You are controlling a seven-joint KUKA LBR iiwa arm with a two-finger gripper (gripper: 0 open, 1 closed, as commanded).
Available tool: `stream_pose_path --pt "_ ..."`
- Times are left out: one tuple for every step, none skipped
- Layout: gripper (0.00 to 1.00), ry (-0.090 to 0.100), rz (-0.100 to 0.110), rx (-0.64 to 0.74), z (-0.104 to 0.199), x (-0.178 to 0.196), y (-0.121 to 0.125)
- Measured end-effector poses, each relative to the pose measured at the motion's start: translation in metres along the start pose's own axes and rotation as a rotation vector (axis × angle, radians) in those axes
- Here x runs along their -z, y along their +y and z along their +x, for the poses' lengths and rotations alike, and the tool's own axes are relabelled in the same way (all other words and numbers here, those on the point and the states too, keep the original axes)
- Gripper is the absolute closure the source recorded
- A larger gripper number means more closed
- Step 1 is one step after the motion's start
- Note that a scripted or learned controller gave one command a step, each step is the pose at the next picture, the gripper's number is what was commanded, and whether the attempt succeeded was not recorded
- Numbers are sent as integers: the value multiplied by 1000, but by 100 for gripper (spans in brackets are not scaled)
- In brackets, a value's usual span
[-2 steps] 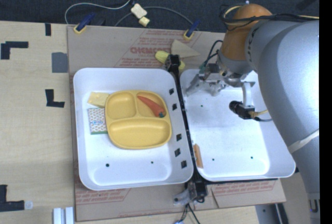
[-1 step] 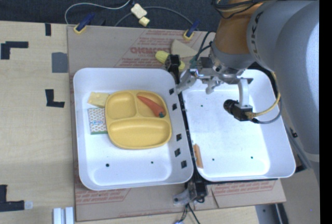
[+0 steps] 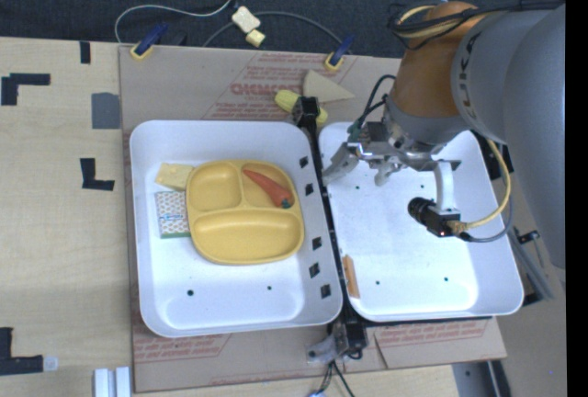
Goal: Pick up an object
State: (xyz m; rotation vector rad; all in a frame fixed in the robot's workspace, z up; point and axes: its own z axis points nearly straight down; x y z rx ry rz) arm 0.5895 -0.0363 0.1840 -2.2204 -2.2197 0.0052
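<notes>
Reaching in from the right, the grey arm with its orange band hung over the right bin (image 3: 459, 294), its gripper (image 3: 367, 154) low near that bin's upper left corner, close to the divider between the two bins. That placement looked like a program sweeping a bin for a grasp, yet the floor under and around the tool was bare white, so the reach seemed poorly aimed for a pick. Whether the tool was spread or closed could not be told from this slanted view, since the wrist and its fittings hid the tips, and nothing could be seen held in it. The pickable things lay in the left bin (image 3: 230, 303) instead. A yellow divided tray (image 3: 243, 225) sat in its middle, probably laid flat so its compartments faced upward. An orange carrot-like piece (image 3: 269, 185) with a green end rested in the tray's upper right compartment. Just beside the tray's left edge lay a pale yellow flat piece (image 3: 173, 175) and, below it, a small patterned sponge-like block (image 3: 171, 213), both on the bin floor. The likeliest object for the task was therefore well apart from the gripper, across the divider.
</notes>
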Motion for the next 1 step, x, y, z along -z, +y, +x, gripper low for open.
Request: stream_pose_path --pt "0 -2 2 -4 -70 -94 48"
